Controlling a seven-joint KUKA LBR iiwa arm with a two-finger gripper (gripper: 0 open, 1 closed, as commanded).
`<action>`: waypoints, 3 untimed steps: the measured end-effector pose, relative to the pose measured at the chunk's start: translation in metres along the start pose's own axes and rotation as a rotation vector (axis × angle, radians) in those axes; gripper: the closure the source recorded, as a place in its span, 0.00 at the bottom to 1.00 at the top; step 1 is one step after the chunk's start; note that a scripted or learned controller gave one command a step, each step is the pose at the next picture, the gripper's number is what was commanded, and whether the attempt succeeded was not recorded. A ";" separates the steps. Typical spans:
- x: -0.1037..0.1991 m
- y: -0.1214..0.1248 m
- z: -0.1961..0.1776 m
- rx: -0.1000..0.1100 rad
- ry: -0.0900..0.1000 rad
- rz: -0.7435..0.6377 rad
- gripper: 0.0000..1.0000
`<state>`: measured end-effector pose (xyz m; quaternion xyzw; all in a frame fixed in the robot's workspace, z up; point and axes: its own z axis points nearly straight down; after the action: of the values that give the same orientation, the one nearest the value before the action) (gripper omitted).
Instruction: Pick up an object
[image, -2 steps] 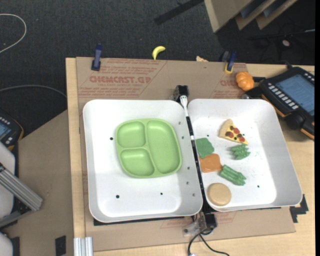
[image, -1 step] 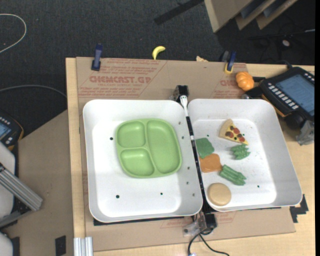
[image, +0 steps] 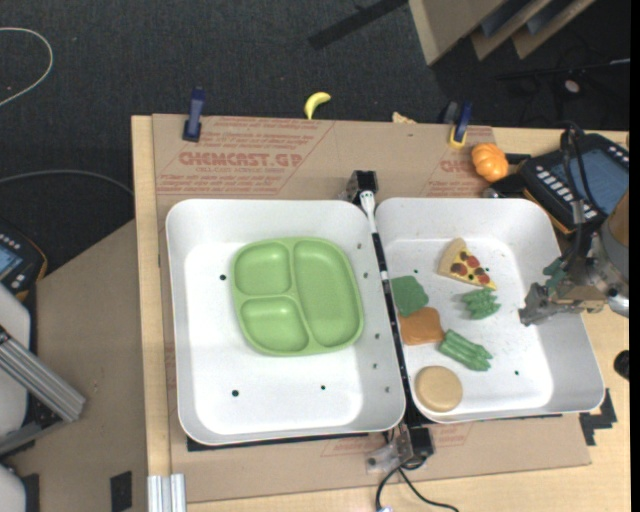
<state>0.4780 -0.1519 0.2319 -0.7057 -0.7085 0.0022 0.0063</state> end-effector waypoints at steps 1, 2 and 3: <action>0.057 0.035 0.048 -0.007 -0.002 -0.002 1.00; 0.129 0.061 -0.101 -0.031 -0.005 -0.006 1.00; 0.137 0.013 -0.083 -0.006 -0.004 0.003 1.00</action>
<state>0.4915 -0.0151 0.3156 -0.7069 -0.7073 0.0015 0.0025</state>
